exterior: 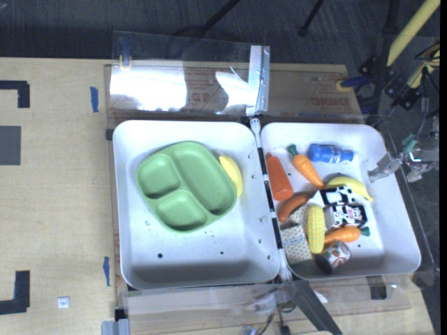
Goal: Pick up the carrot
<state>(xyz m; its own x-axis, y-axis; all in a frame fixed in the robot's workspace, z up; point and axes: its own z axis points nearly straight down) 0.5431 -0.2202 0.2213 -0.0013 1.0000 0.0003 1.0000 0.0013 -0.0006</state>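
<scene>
The carrot [308, 169] is orange with a green top and lies at a slant in the back middle of the right bin [398, 236]. Its green end points to the back left. A blue bottle [330, 153] lies just behind it, and a banana [350, 186] is at its front right. A second, smaller orange carrot-like piece [342, 234] lies nearer the front, beside a yellow corn cob [316, 227].
The right bin also holds an orange-red bottle shape [279, 179], a brownish sausage [293, 204], a black-and-white toy [343, 209], a waffle piece [293, 241] and a small can [334, 255]. The left bin [133, 257] holds a green divided plate [185, 185] and a yellow piece [232, 174].
</scene>
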